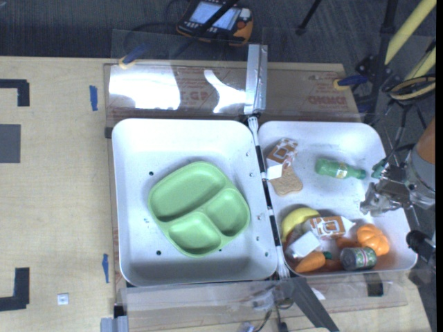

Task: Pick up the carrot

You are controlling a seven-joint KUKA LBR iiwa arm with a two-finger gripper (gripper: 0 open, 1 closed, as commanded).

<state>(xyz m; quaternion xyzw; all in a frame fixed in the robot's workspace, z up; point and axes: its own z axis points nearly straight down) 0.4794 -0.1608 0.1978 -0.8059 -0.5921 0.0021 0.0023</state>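
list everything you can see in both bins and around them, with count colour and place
divided plate: 1, light green, three compartments, middle of left bin
green bottle: 1, lying on its side, upper middle of right bin
snack packet: 1, brown and white, upper left of right bin
toast slice: 1, tan, just below the packet
banana: 1, yellow, lower left of right bin
box: 1, orange and white, beside the banana
carrot: 1, orange, near front wall of right bin
can: 1, green with red, on its side, right of the carrot
orange pepper: 1, above the can
handheld pendant: 1, black and orange, floor beyond the bench
gripper: 1, grey metal, over right bin's right side, away from the carrot
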